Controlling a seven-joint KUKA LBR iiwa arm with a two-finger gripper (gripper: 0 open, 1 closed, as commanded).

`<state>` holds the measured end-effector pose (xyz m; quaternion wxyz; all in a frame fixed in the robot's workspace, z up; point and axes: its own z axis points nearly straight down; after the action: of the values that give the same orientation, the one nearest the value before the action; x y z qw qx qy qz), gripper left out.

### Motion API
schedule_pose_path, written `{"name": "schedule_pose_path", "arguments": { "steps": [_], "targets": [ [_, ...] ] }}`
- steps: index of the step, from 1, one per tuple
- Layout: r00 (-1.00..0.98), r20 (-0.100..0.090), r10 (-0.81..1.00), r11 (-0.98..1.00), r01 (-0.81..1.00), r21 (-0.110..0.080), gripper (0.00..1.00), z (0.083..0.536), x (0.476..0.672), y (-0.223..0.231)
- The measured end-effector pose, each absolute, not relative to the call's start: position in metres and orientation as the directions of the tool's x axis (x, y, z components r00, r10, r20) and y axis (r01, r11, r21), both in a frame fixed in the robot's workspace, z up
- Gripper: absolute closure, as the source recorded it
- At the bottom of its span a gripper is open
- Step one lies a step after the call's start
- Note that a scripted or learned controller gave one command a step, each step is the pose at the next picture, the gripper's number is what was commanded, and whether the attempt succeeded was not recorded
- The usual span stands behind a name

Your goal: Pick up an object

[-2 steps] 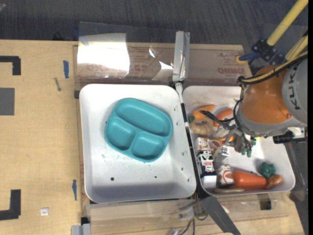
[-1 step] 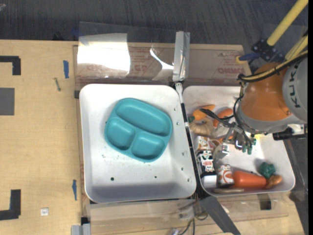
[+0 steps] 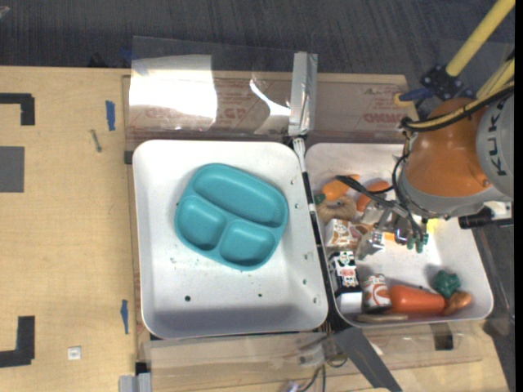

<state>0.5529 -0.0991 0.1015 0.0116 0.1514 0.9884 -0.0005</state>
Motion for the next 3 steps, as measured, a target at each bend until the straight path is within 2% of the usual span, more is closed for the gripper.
{"name": "schedule_pose_path", "arguments": {
  "steps": [1,2,3],
  "targets": [
    [-0.944,-0.015,0.331,0.944,0.331,0.005,1.00,0.223,0.596,-0.067],
    [-0.956,-0.002,-0.292,0.956,-0.292,0.000,1.00,0.164,0.519,-0.126],
    [-0.957,-0.003,-0.291,0.957,-0.291,0.000,0.00,0.165,0.520,-0.125]
  ]
}}
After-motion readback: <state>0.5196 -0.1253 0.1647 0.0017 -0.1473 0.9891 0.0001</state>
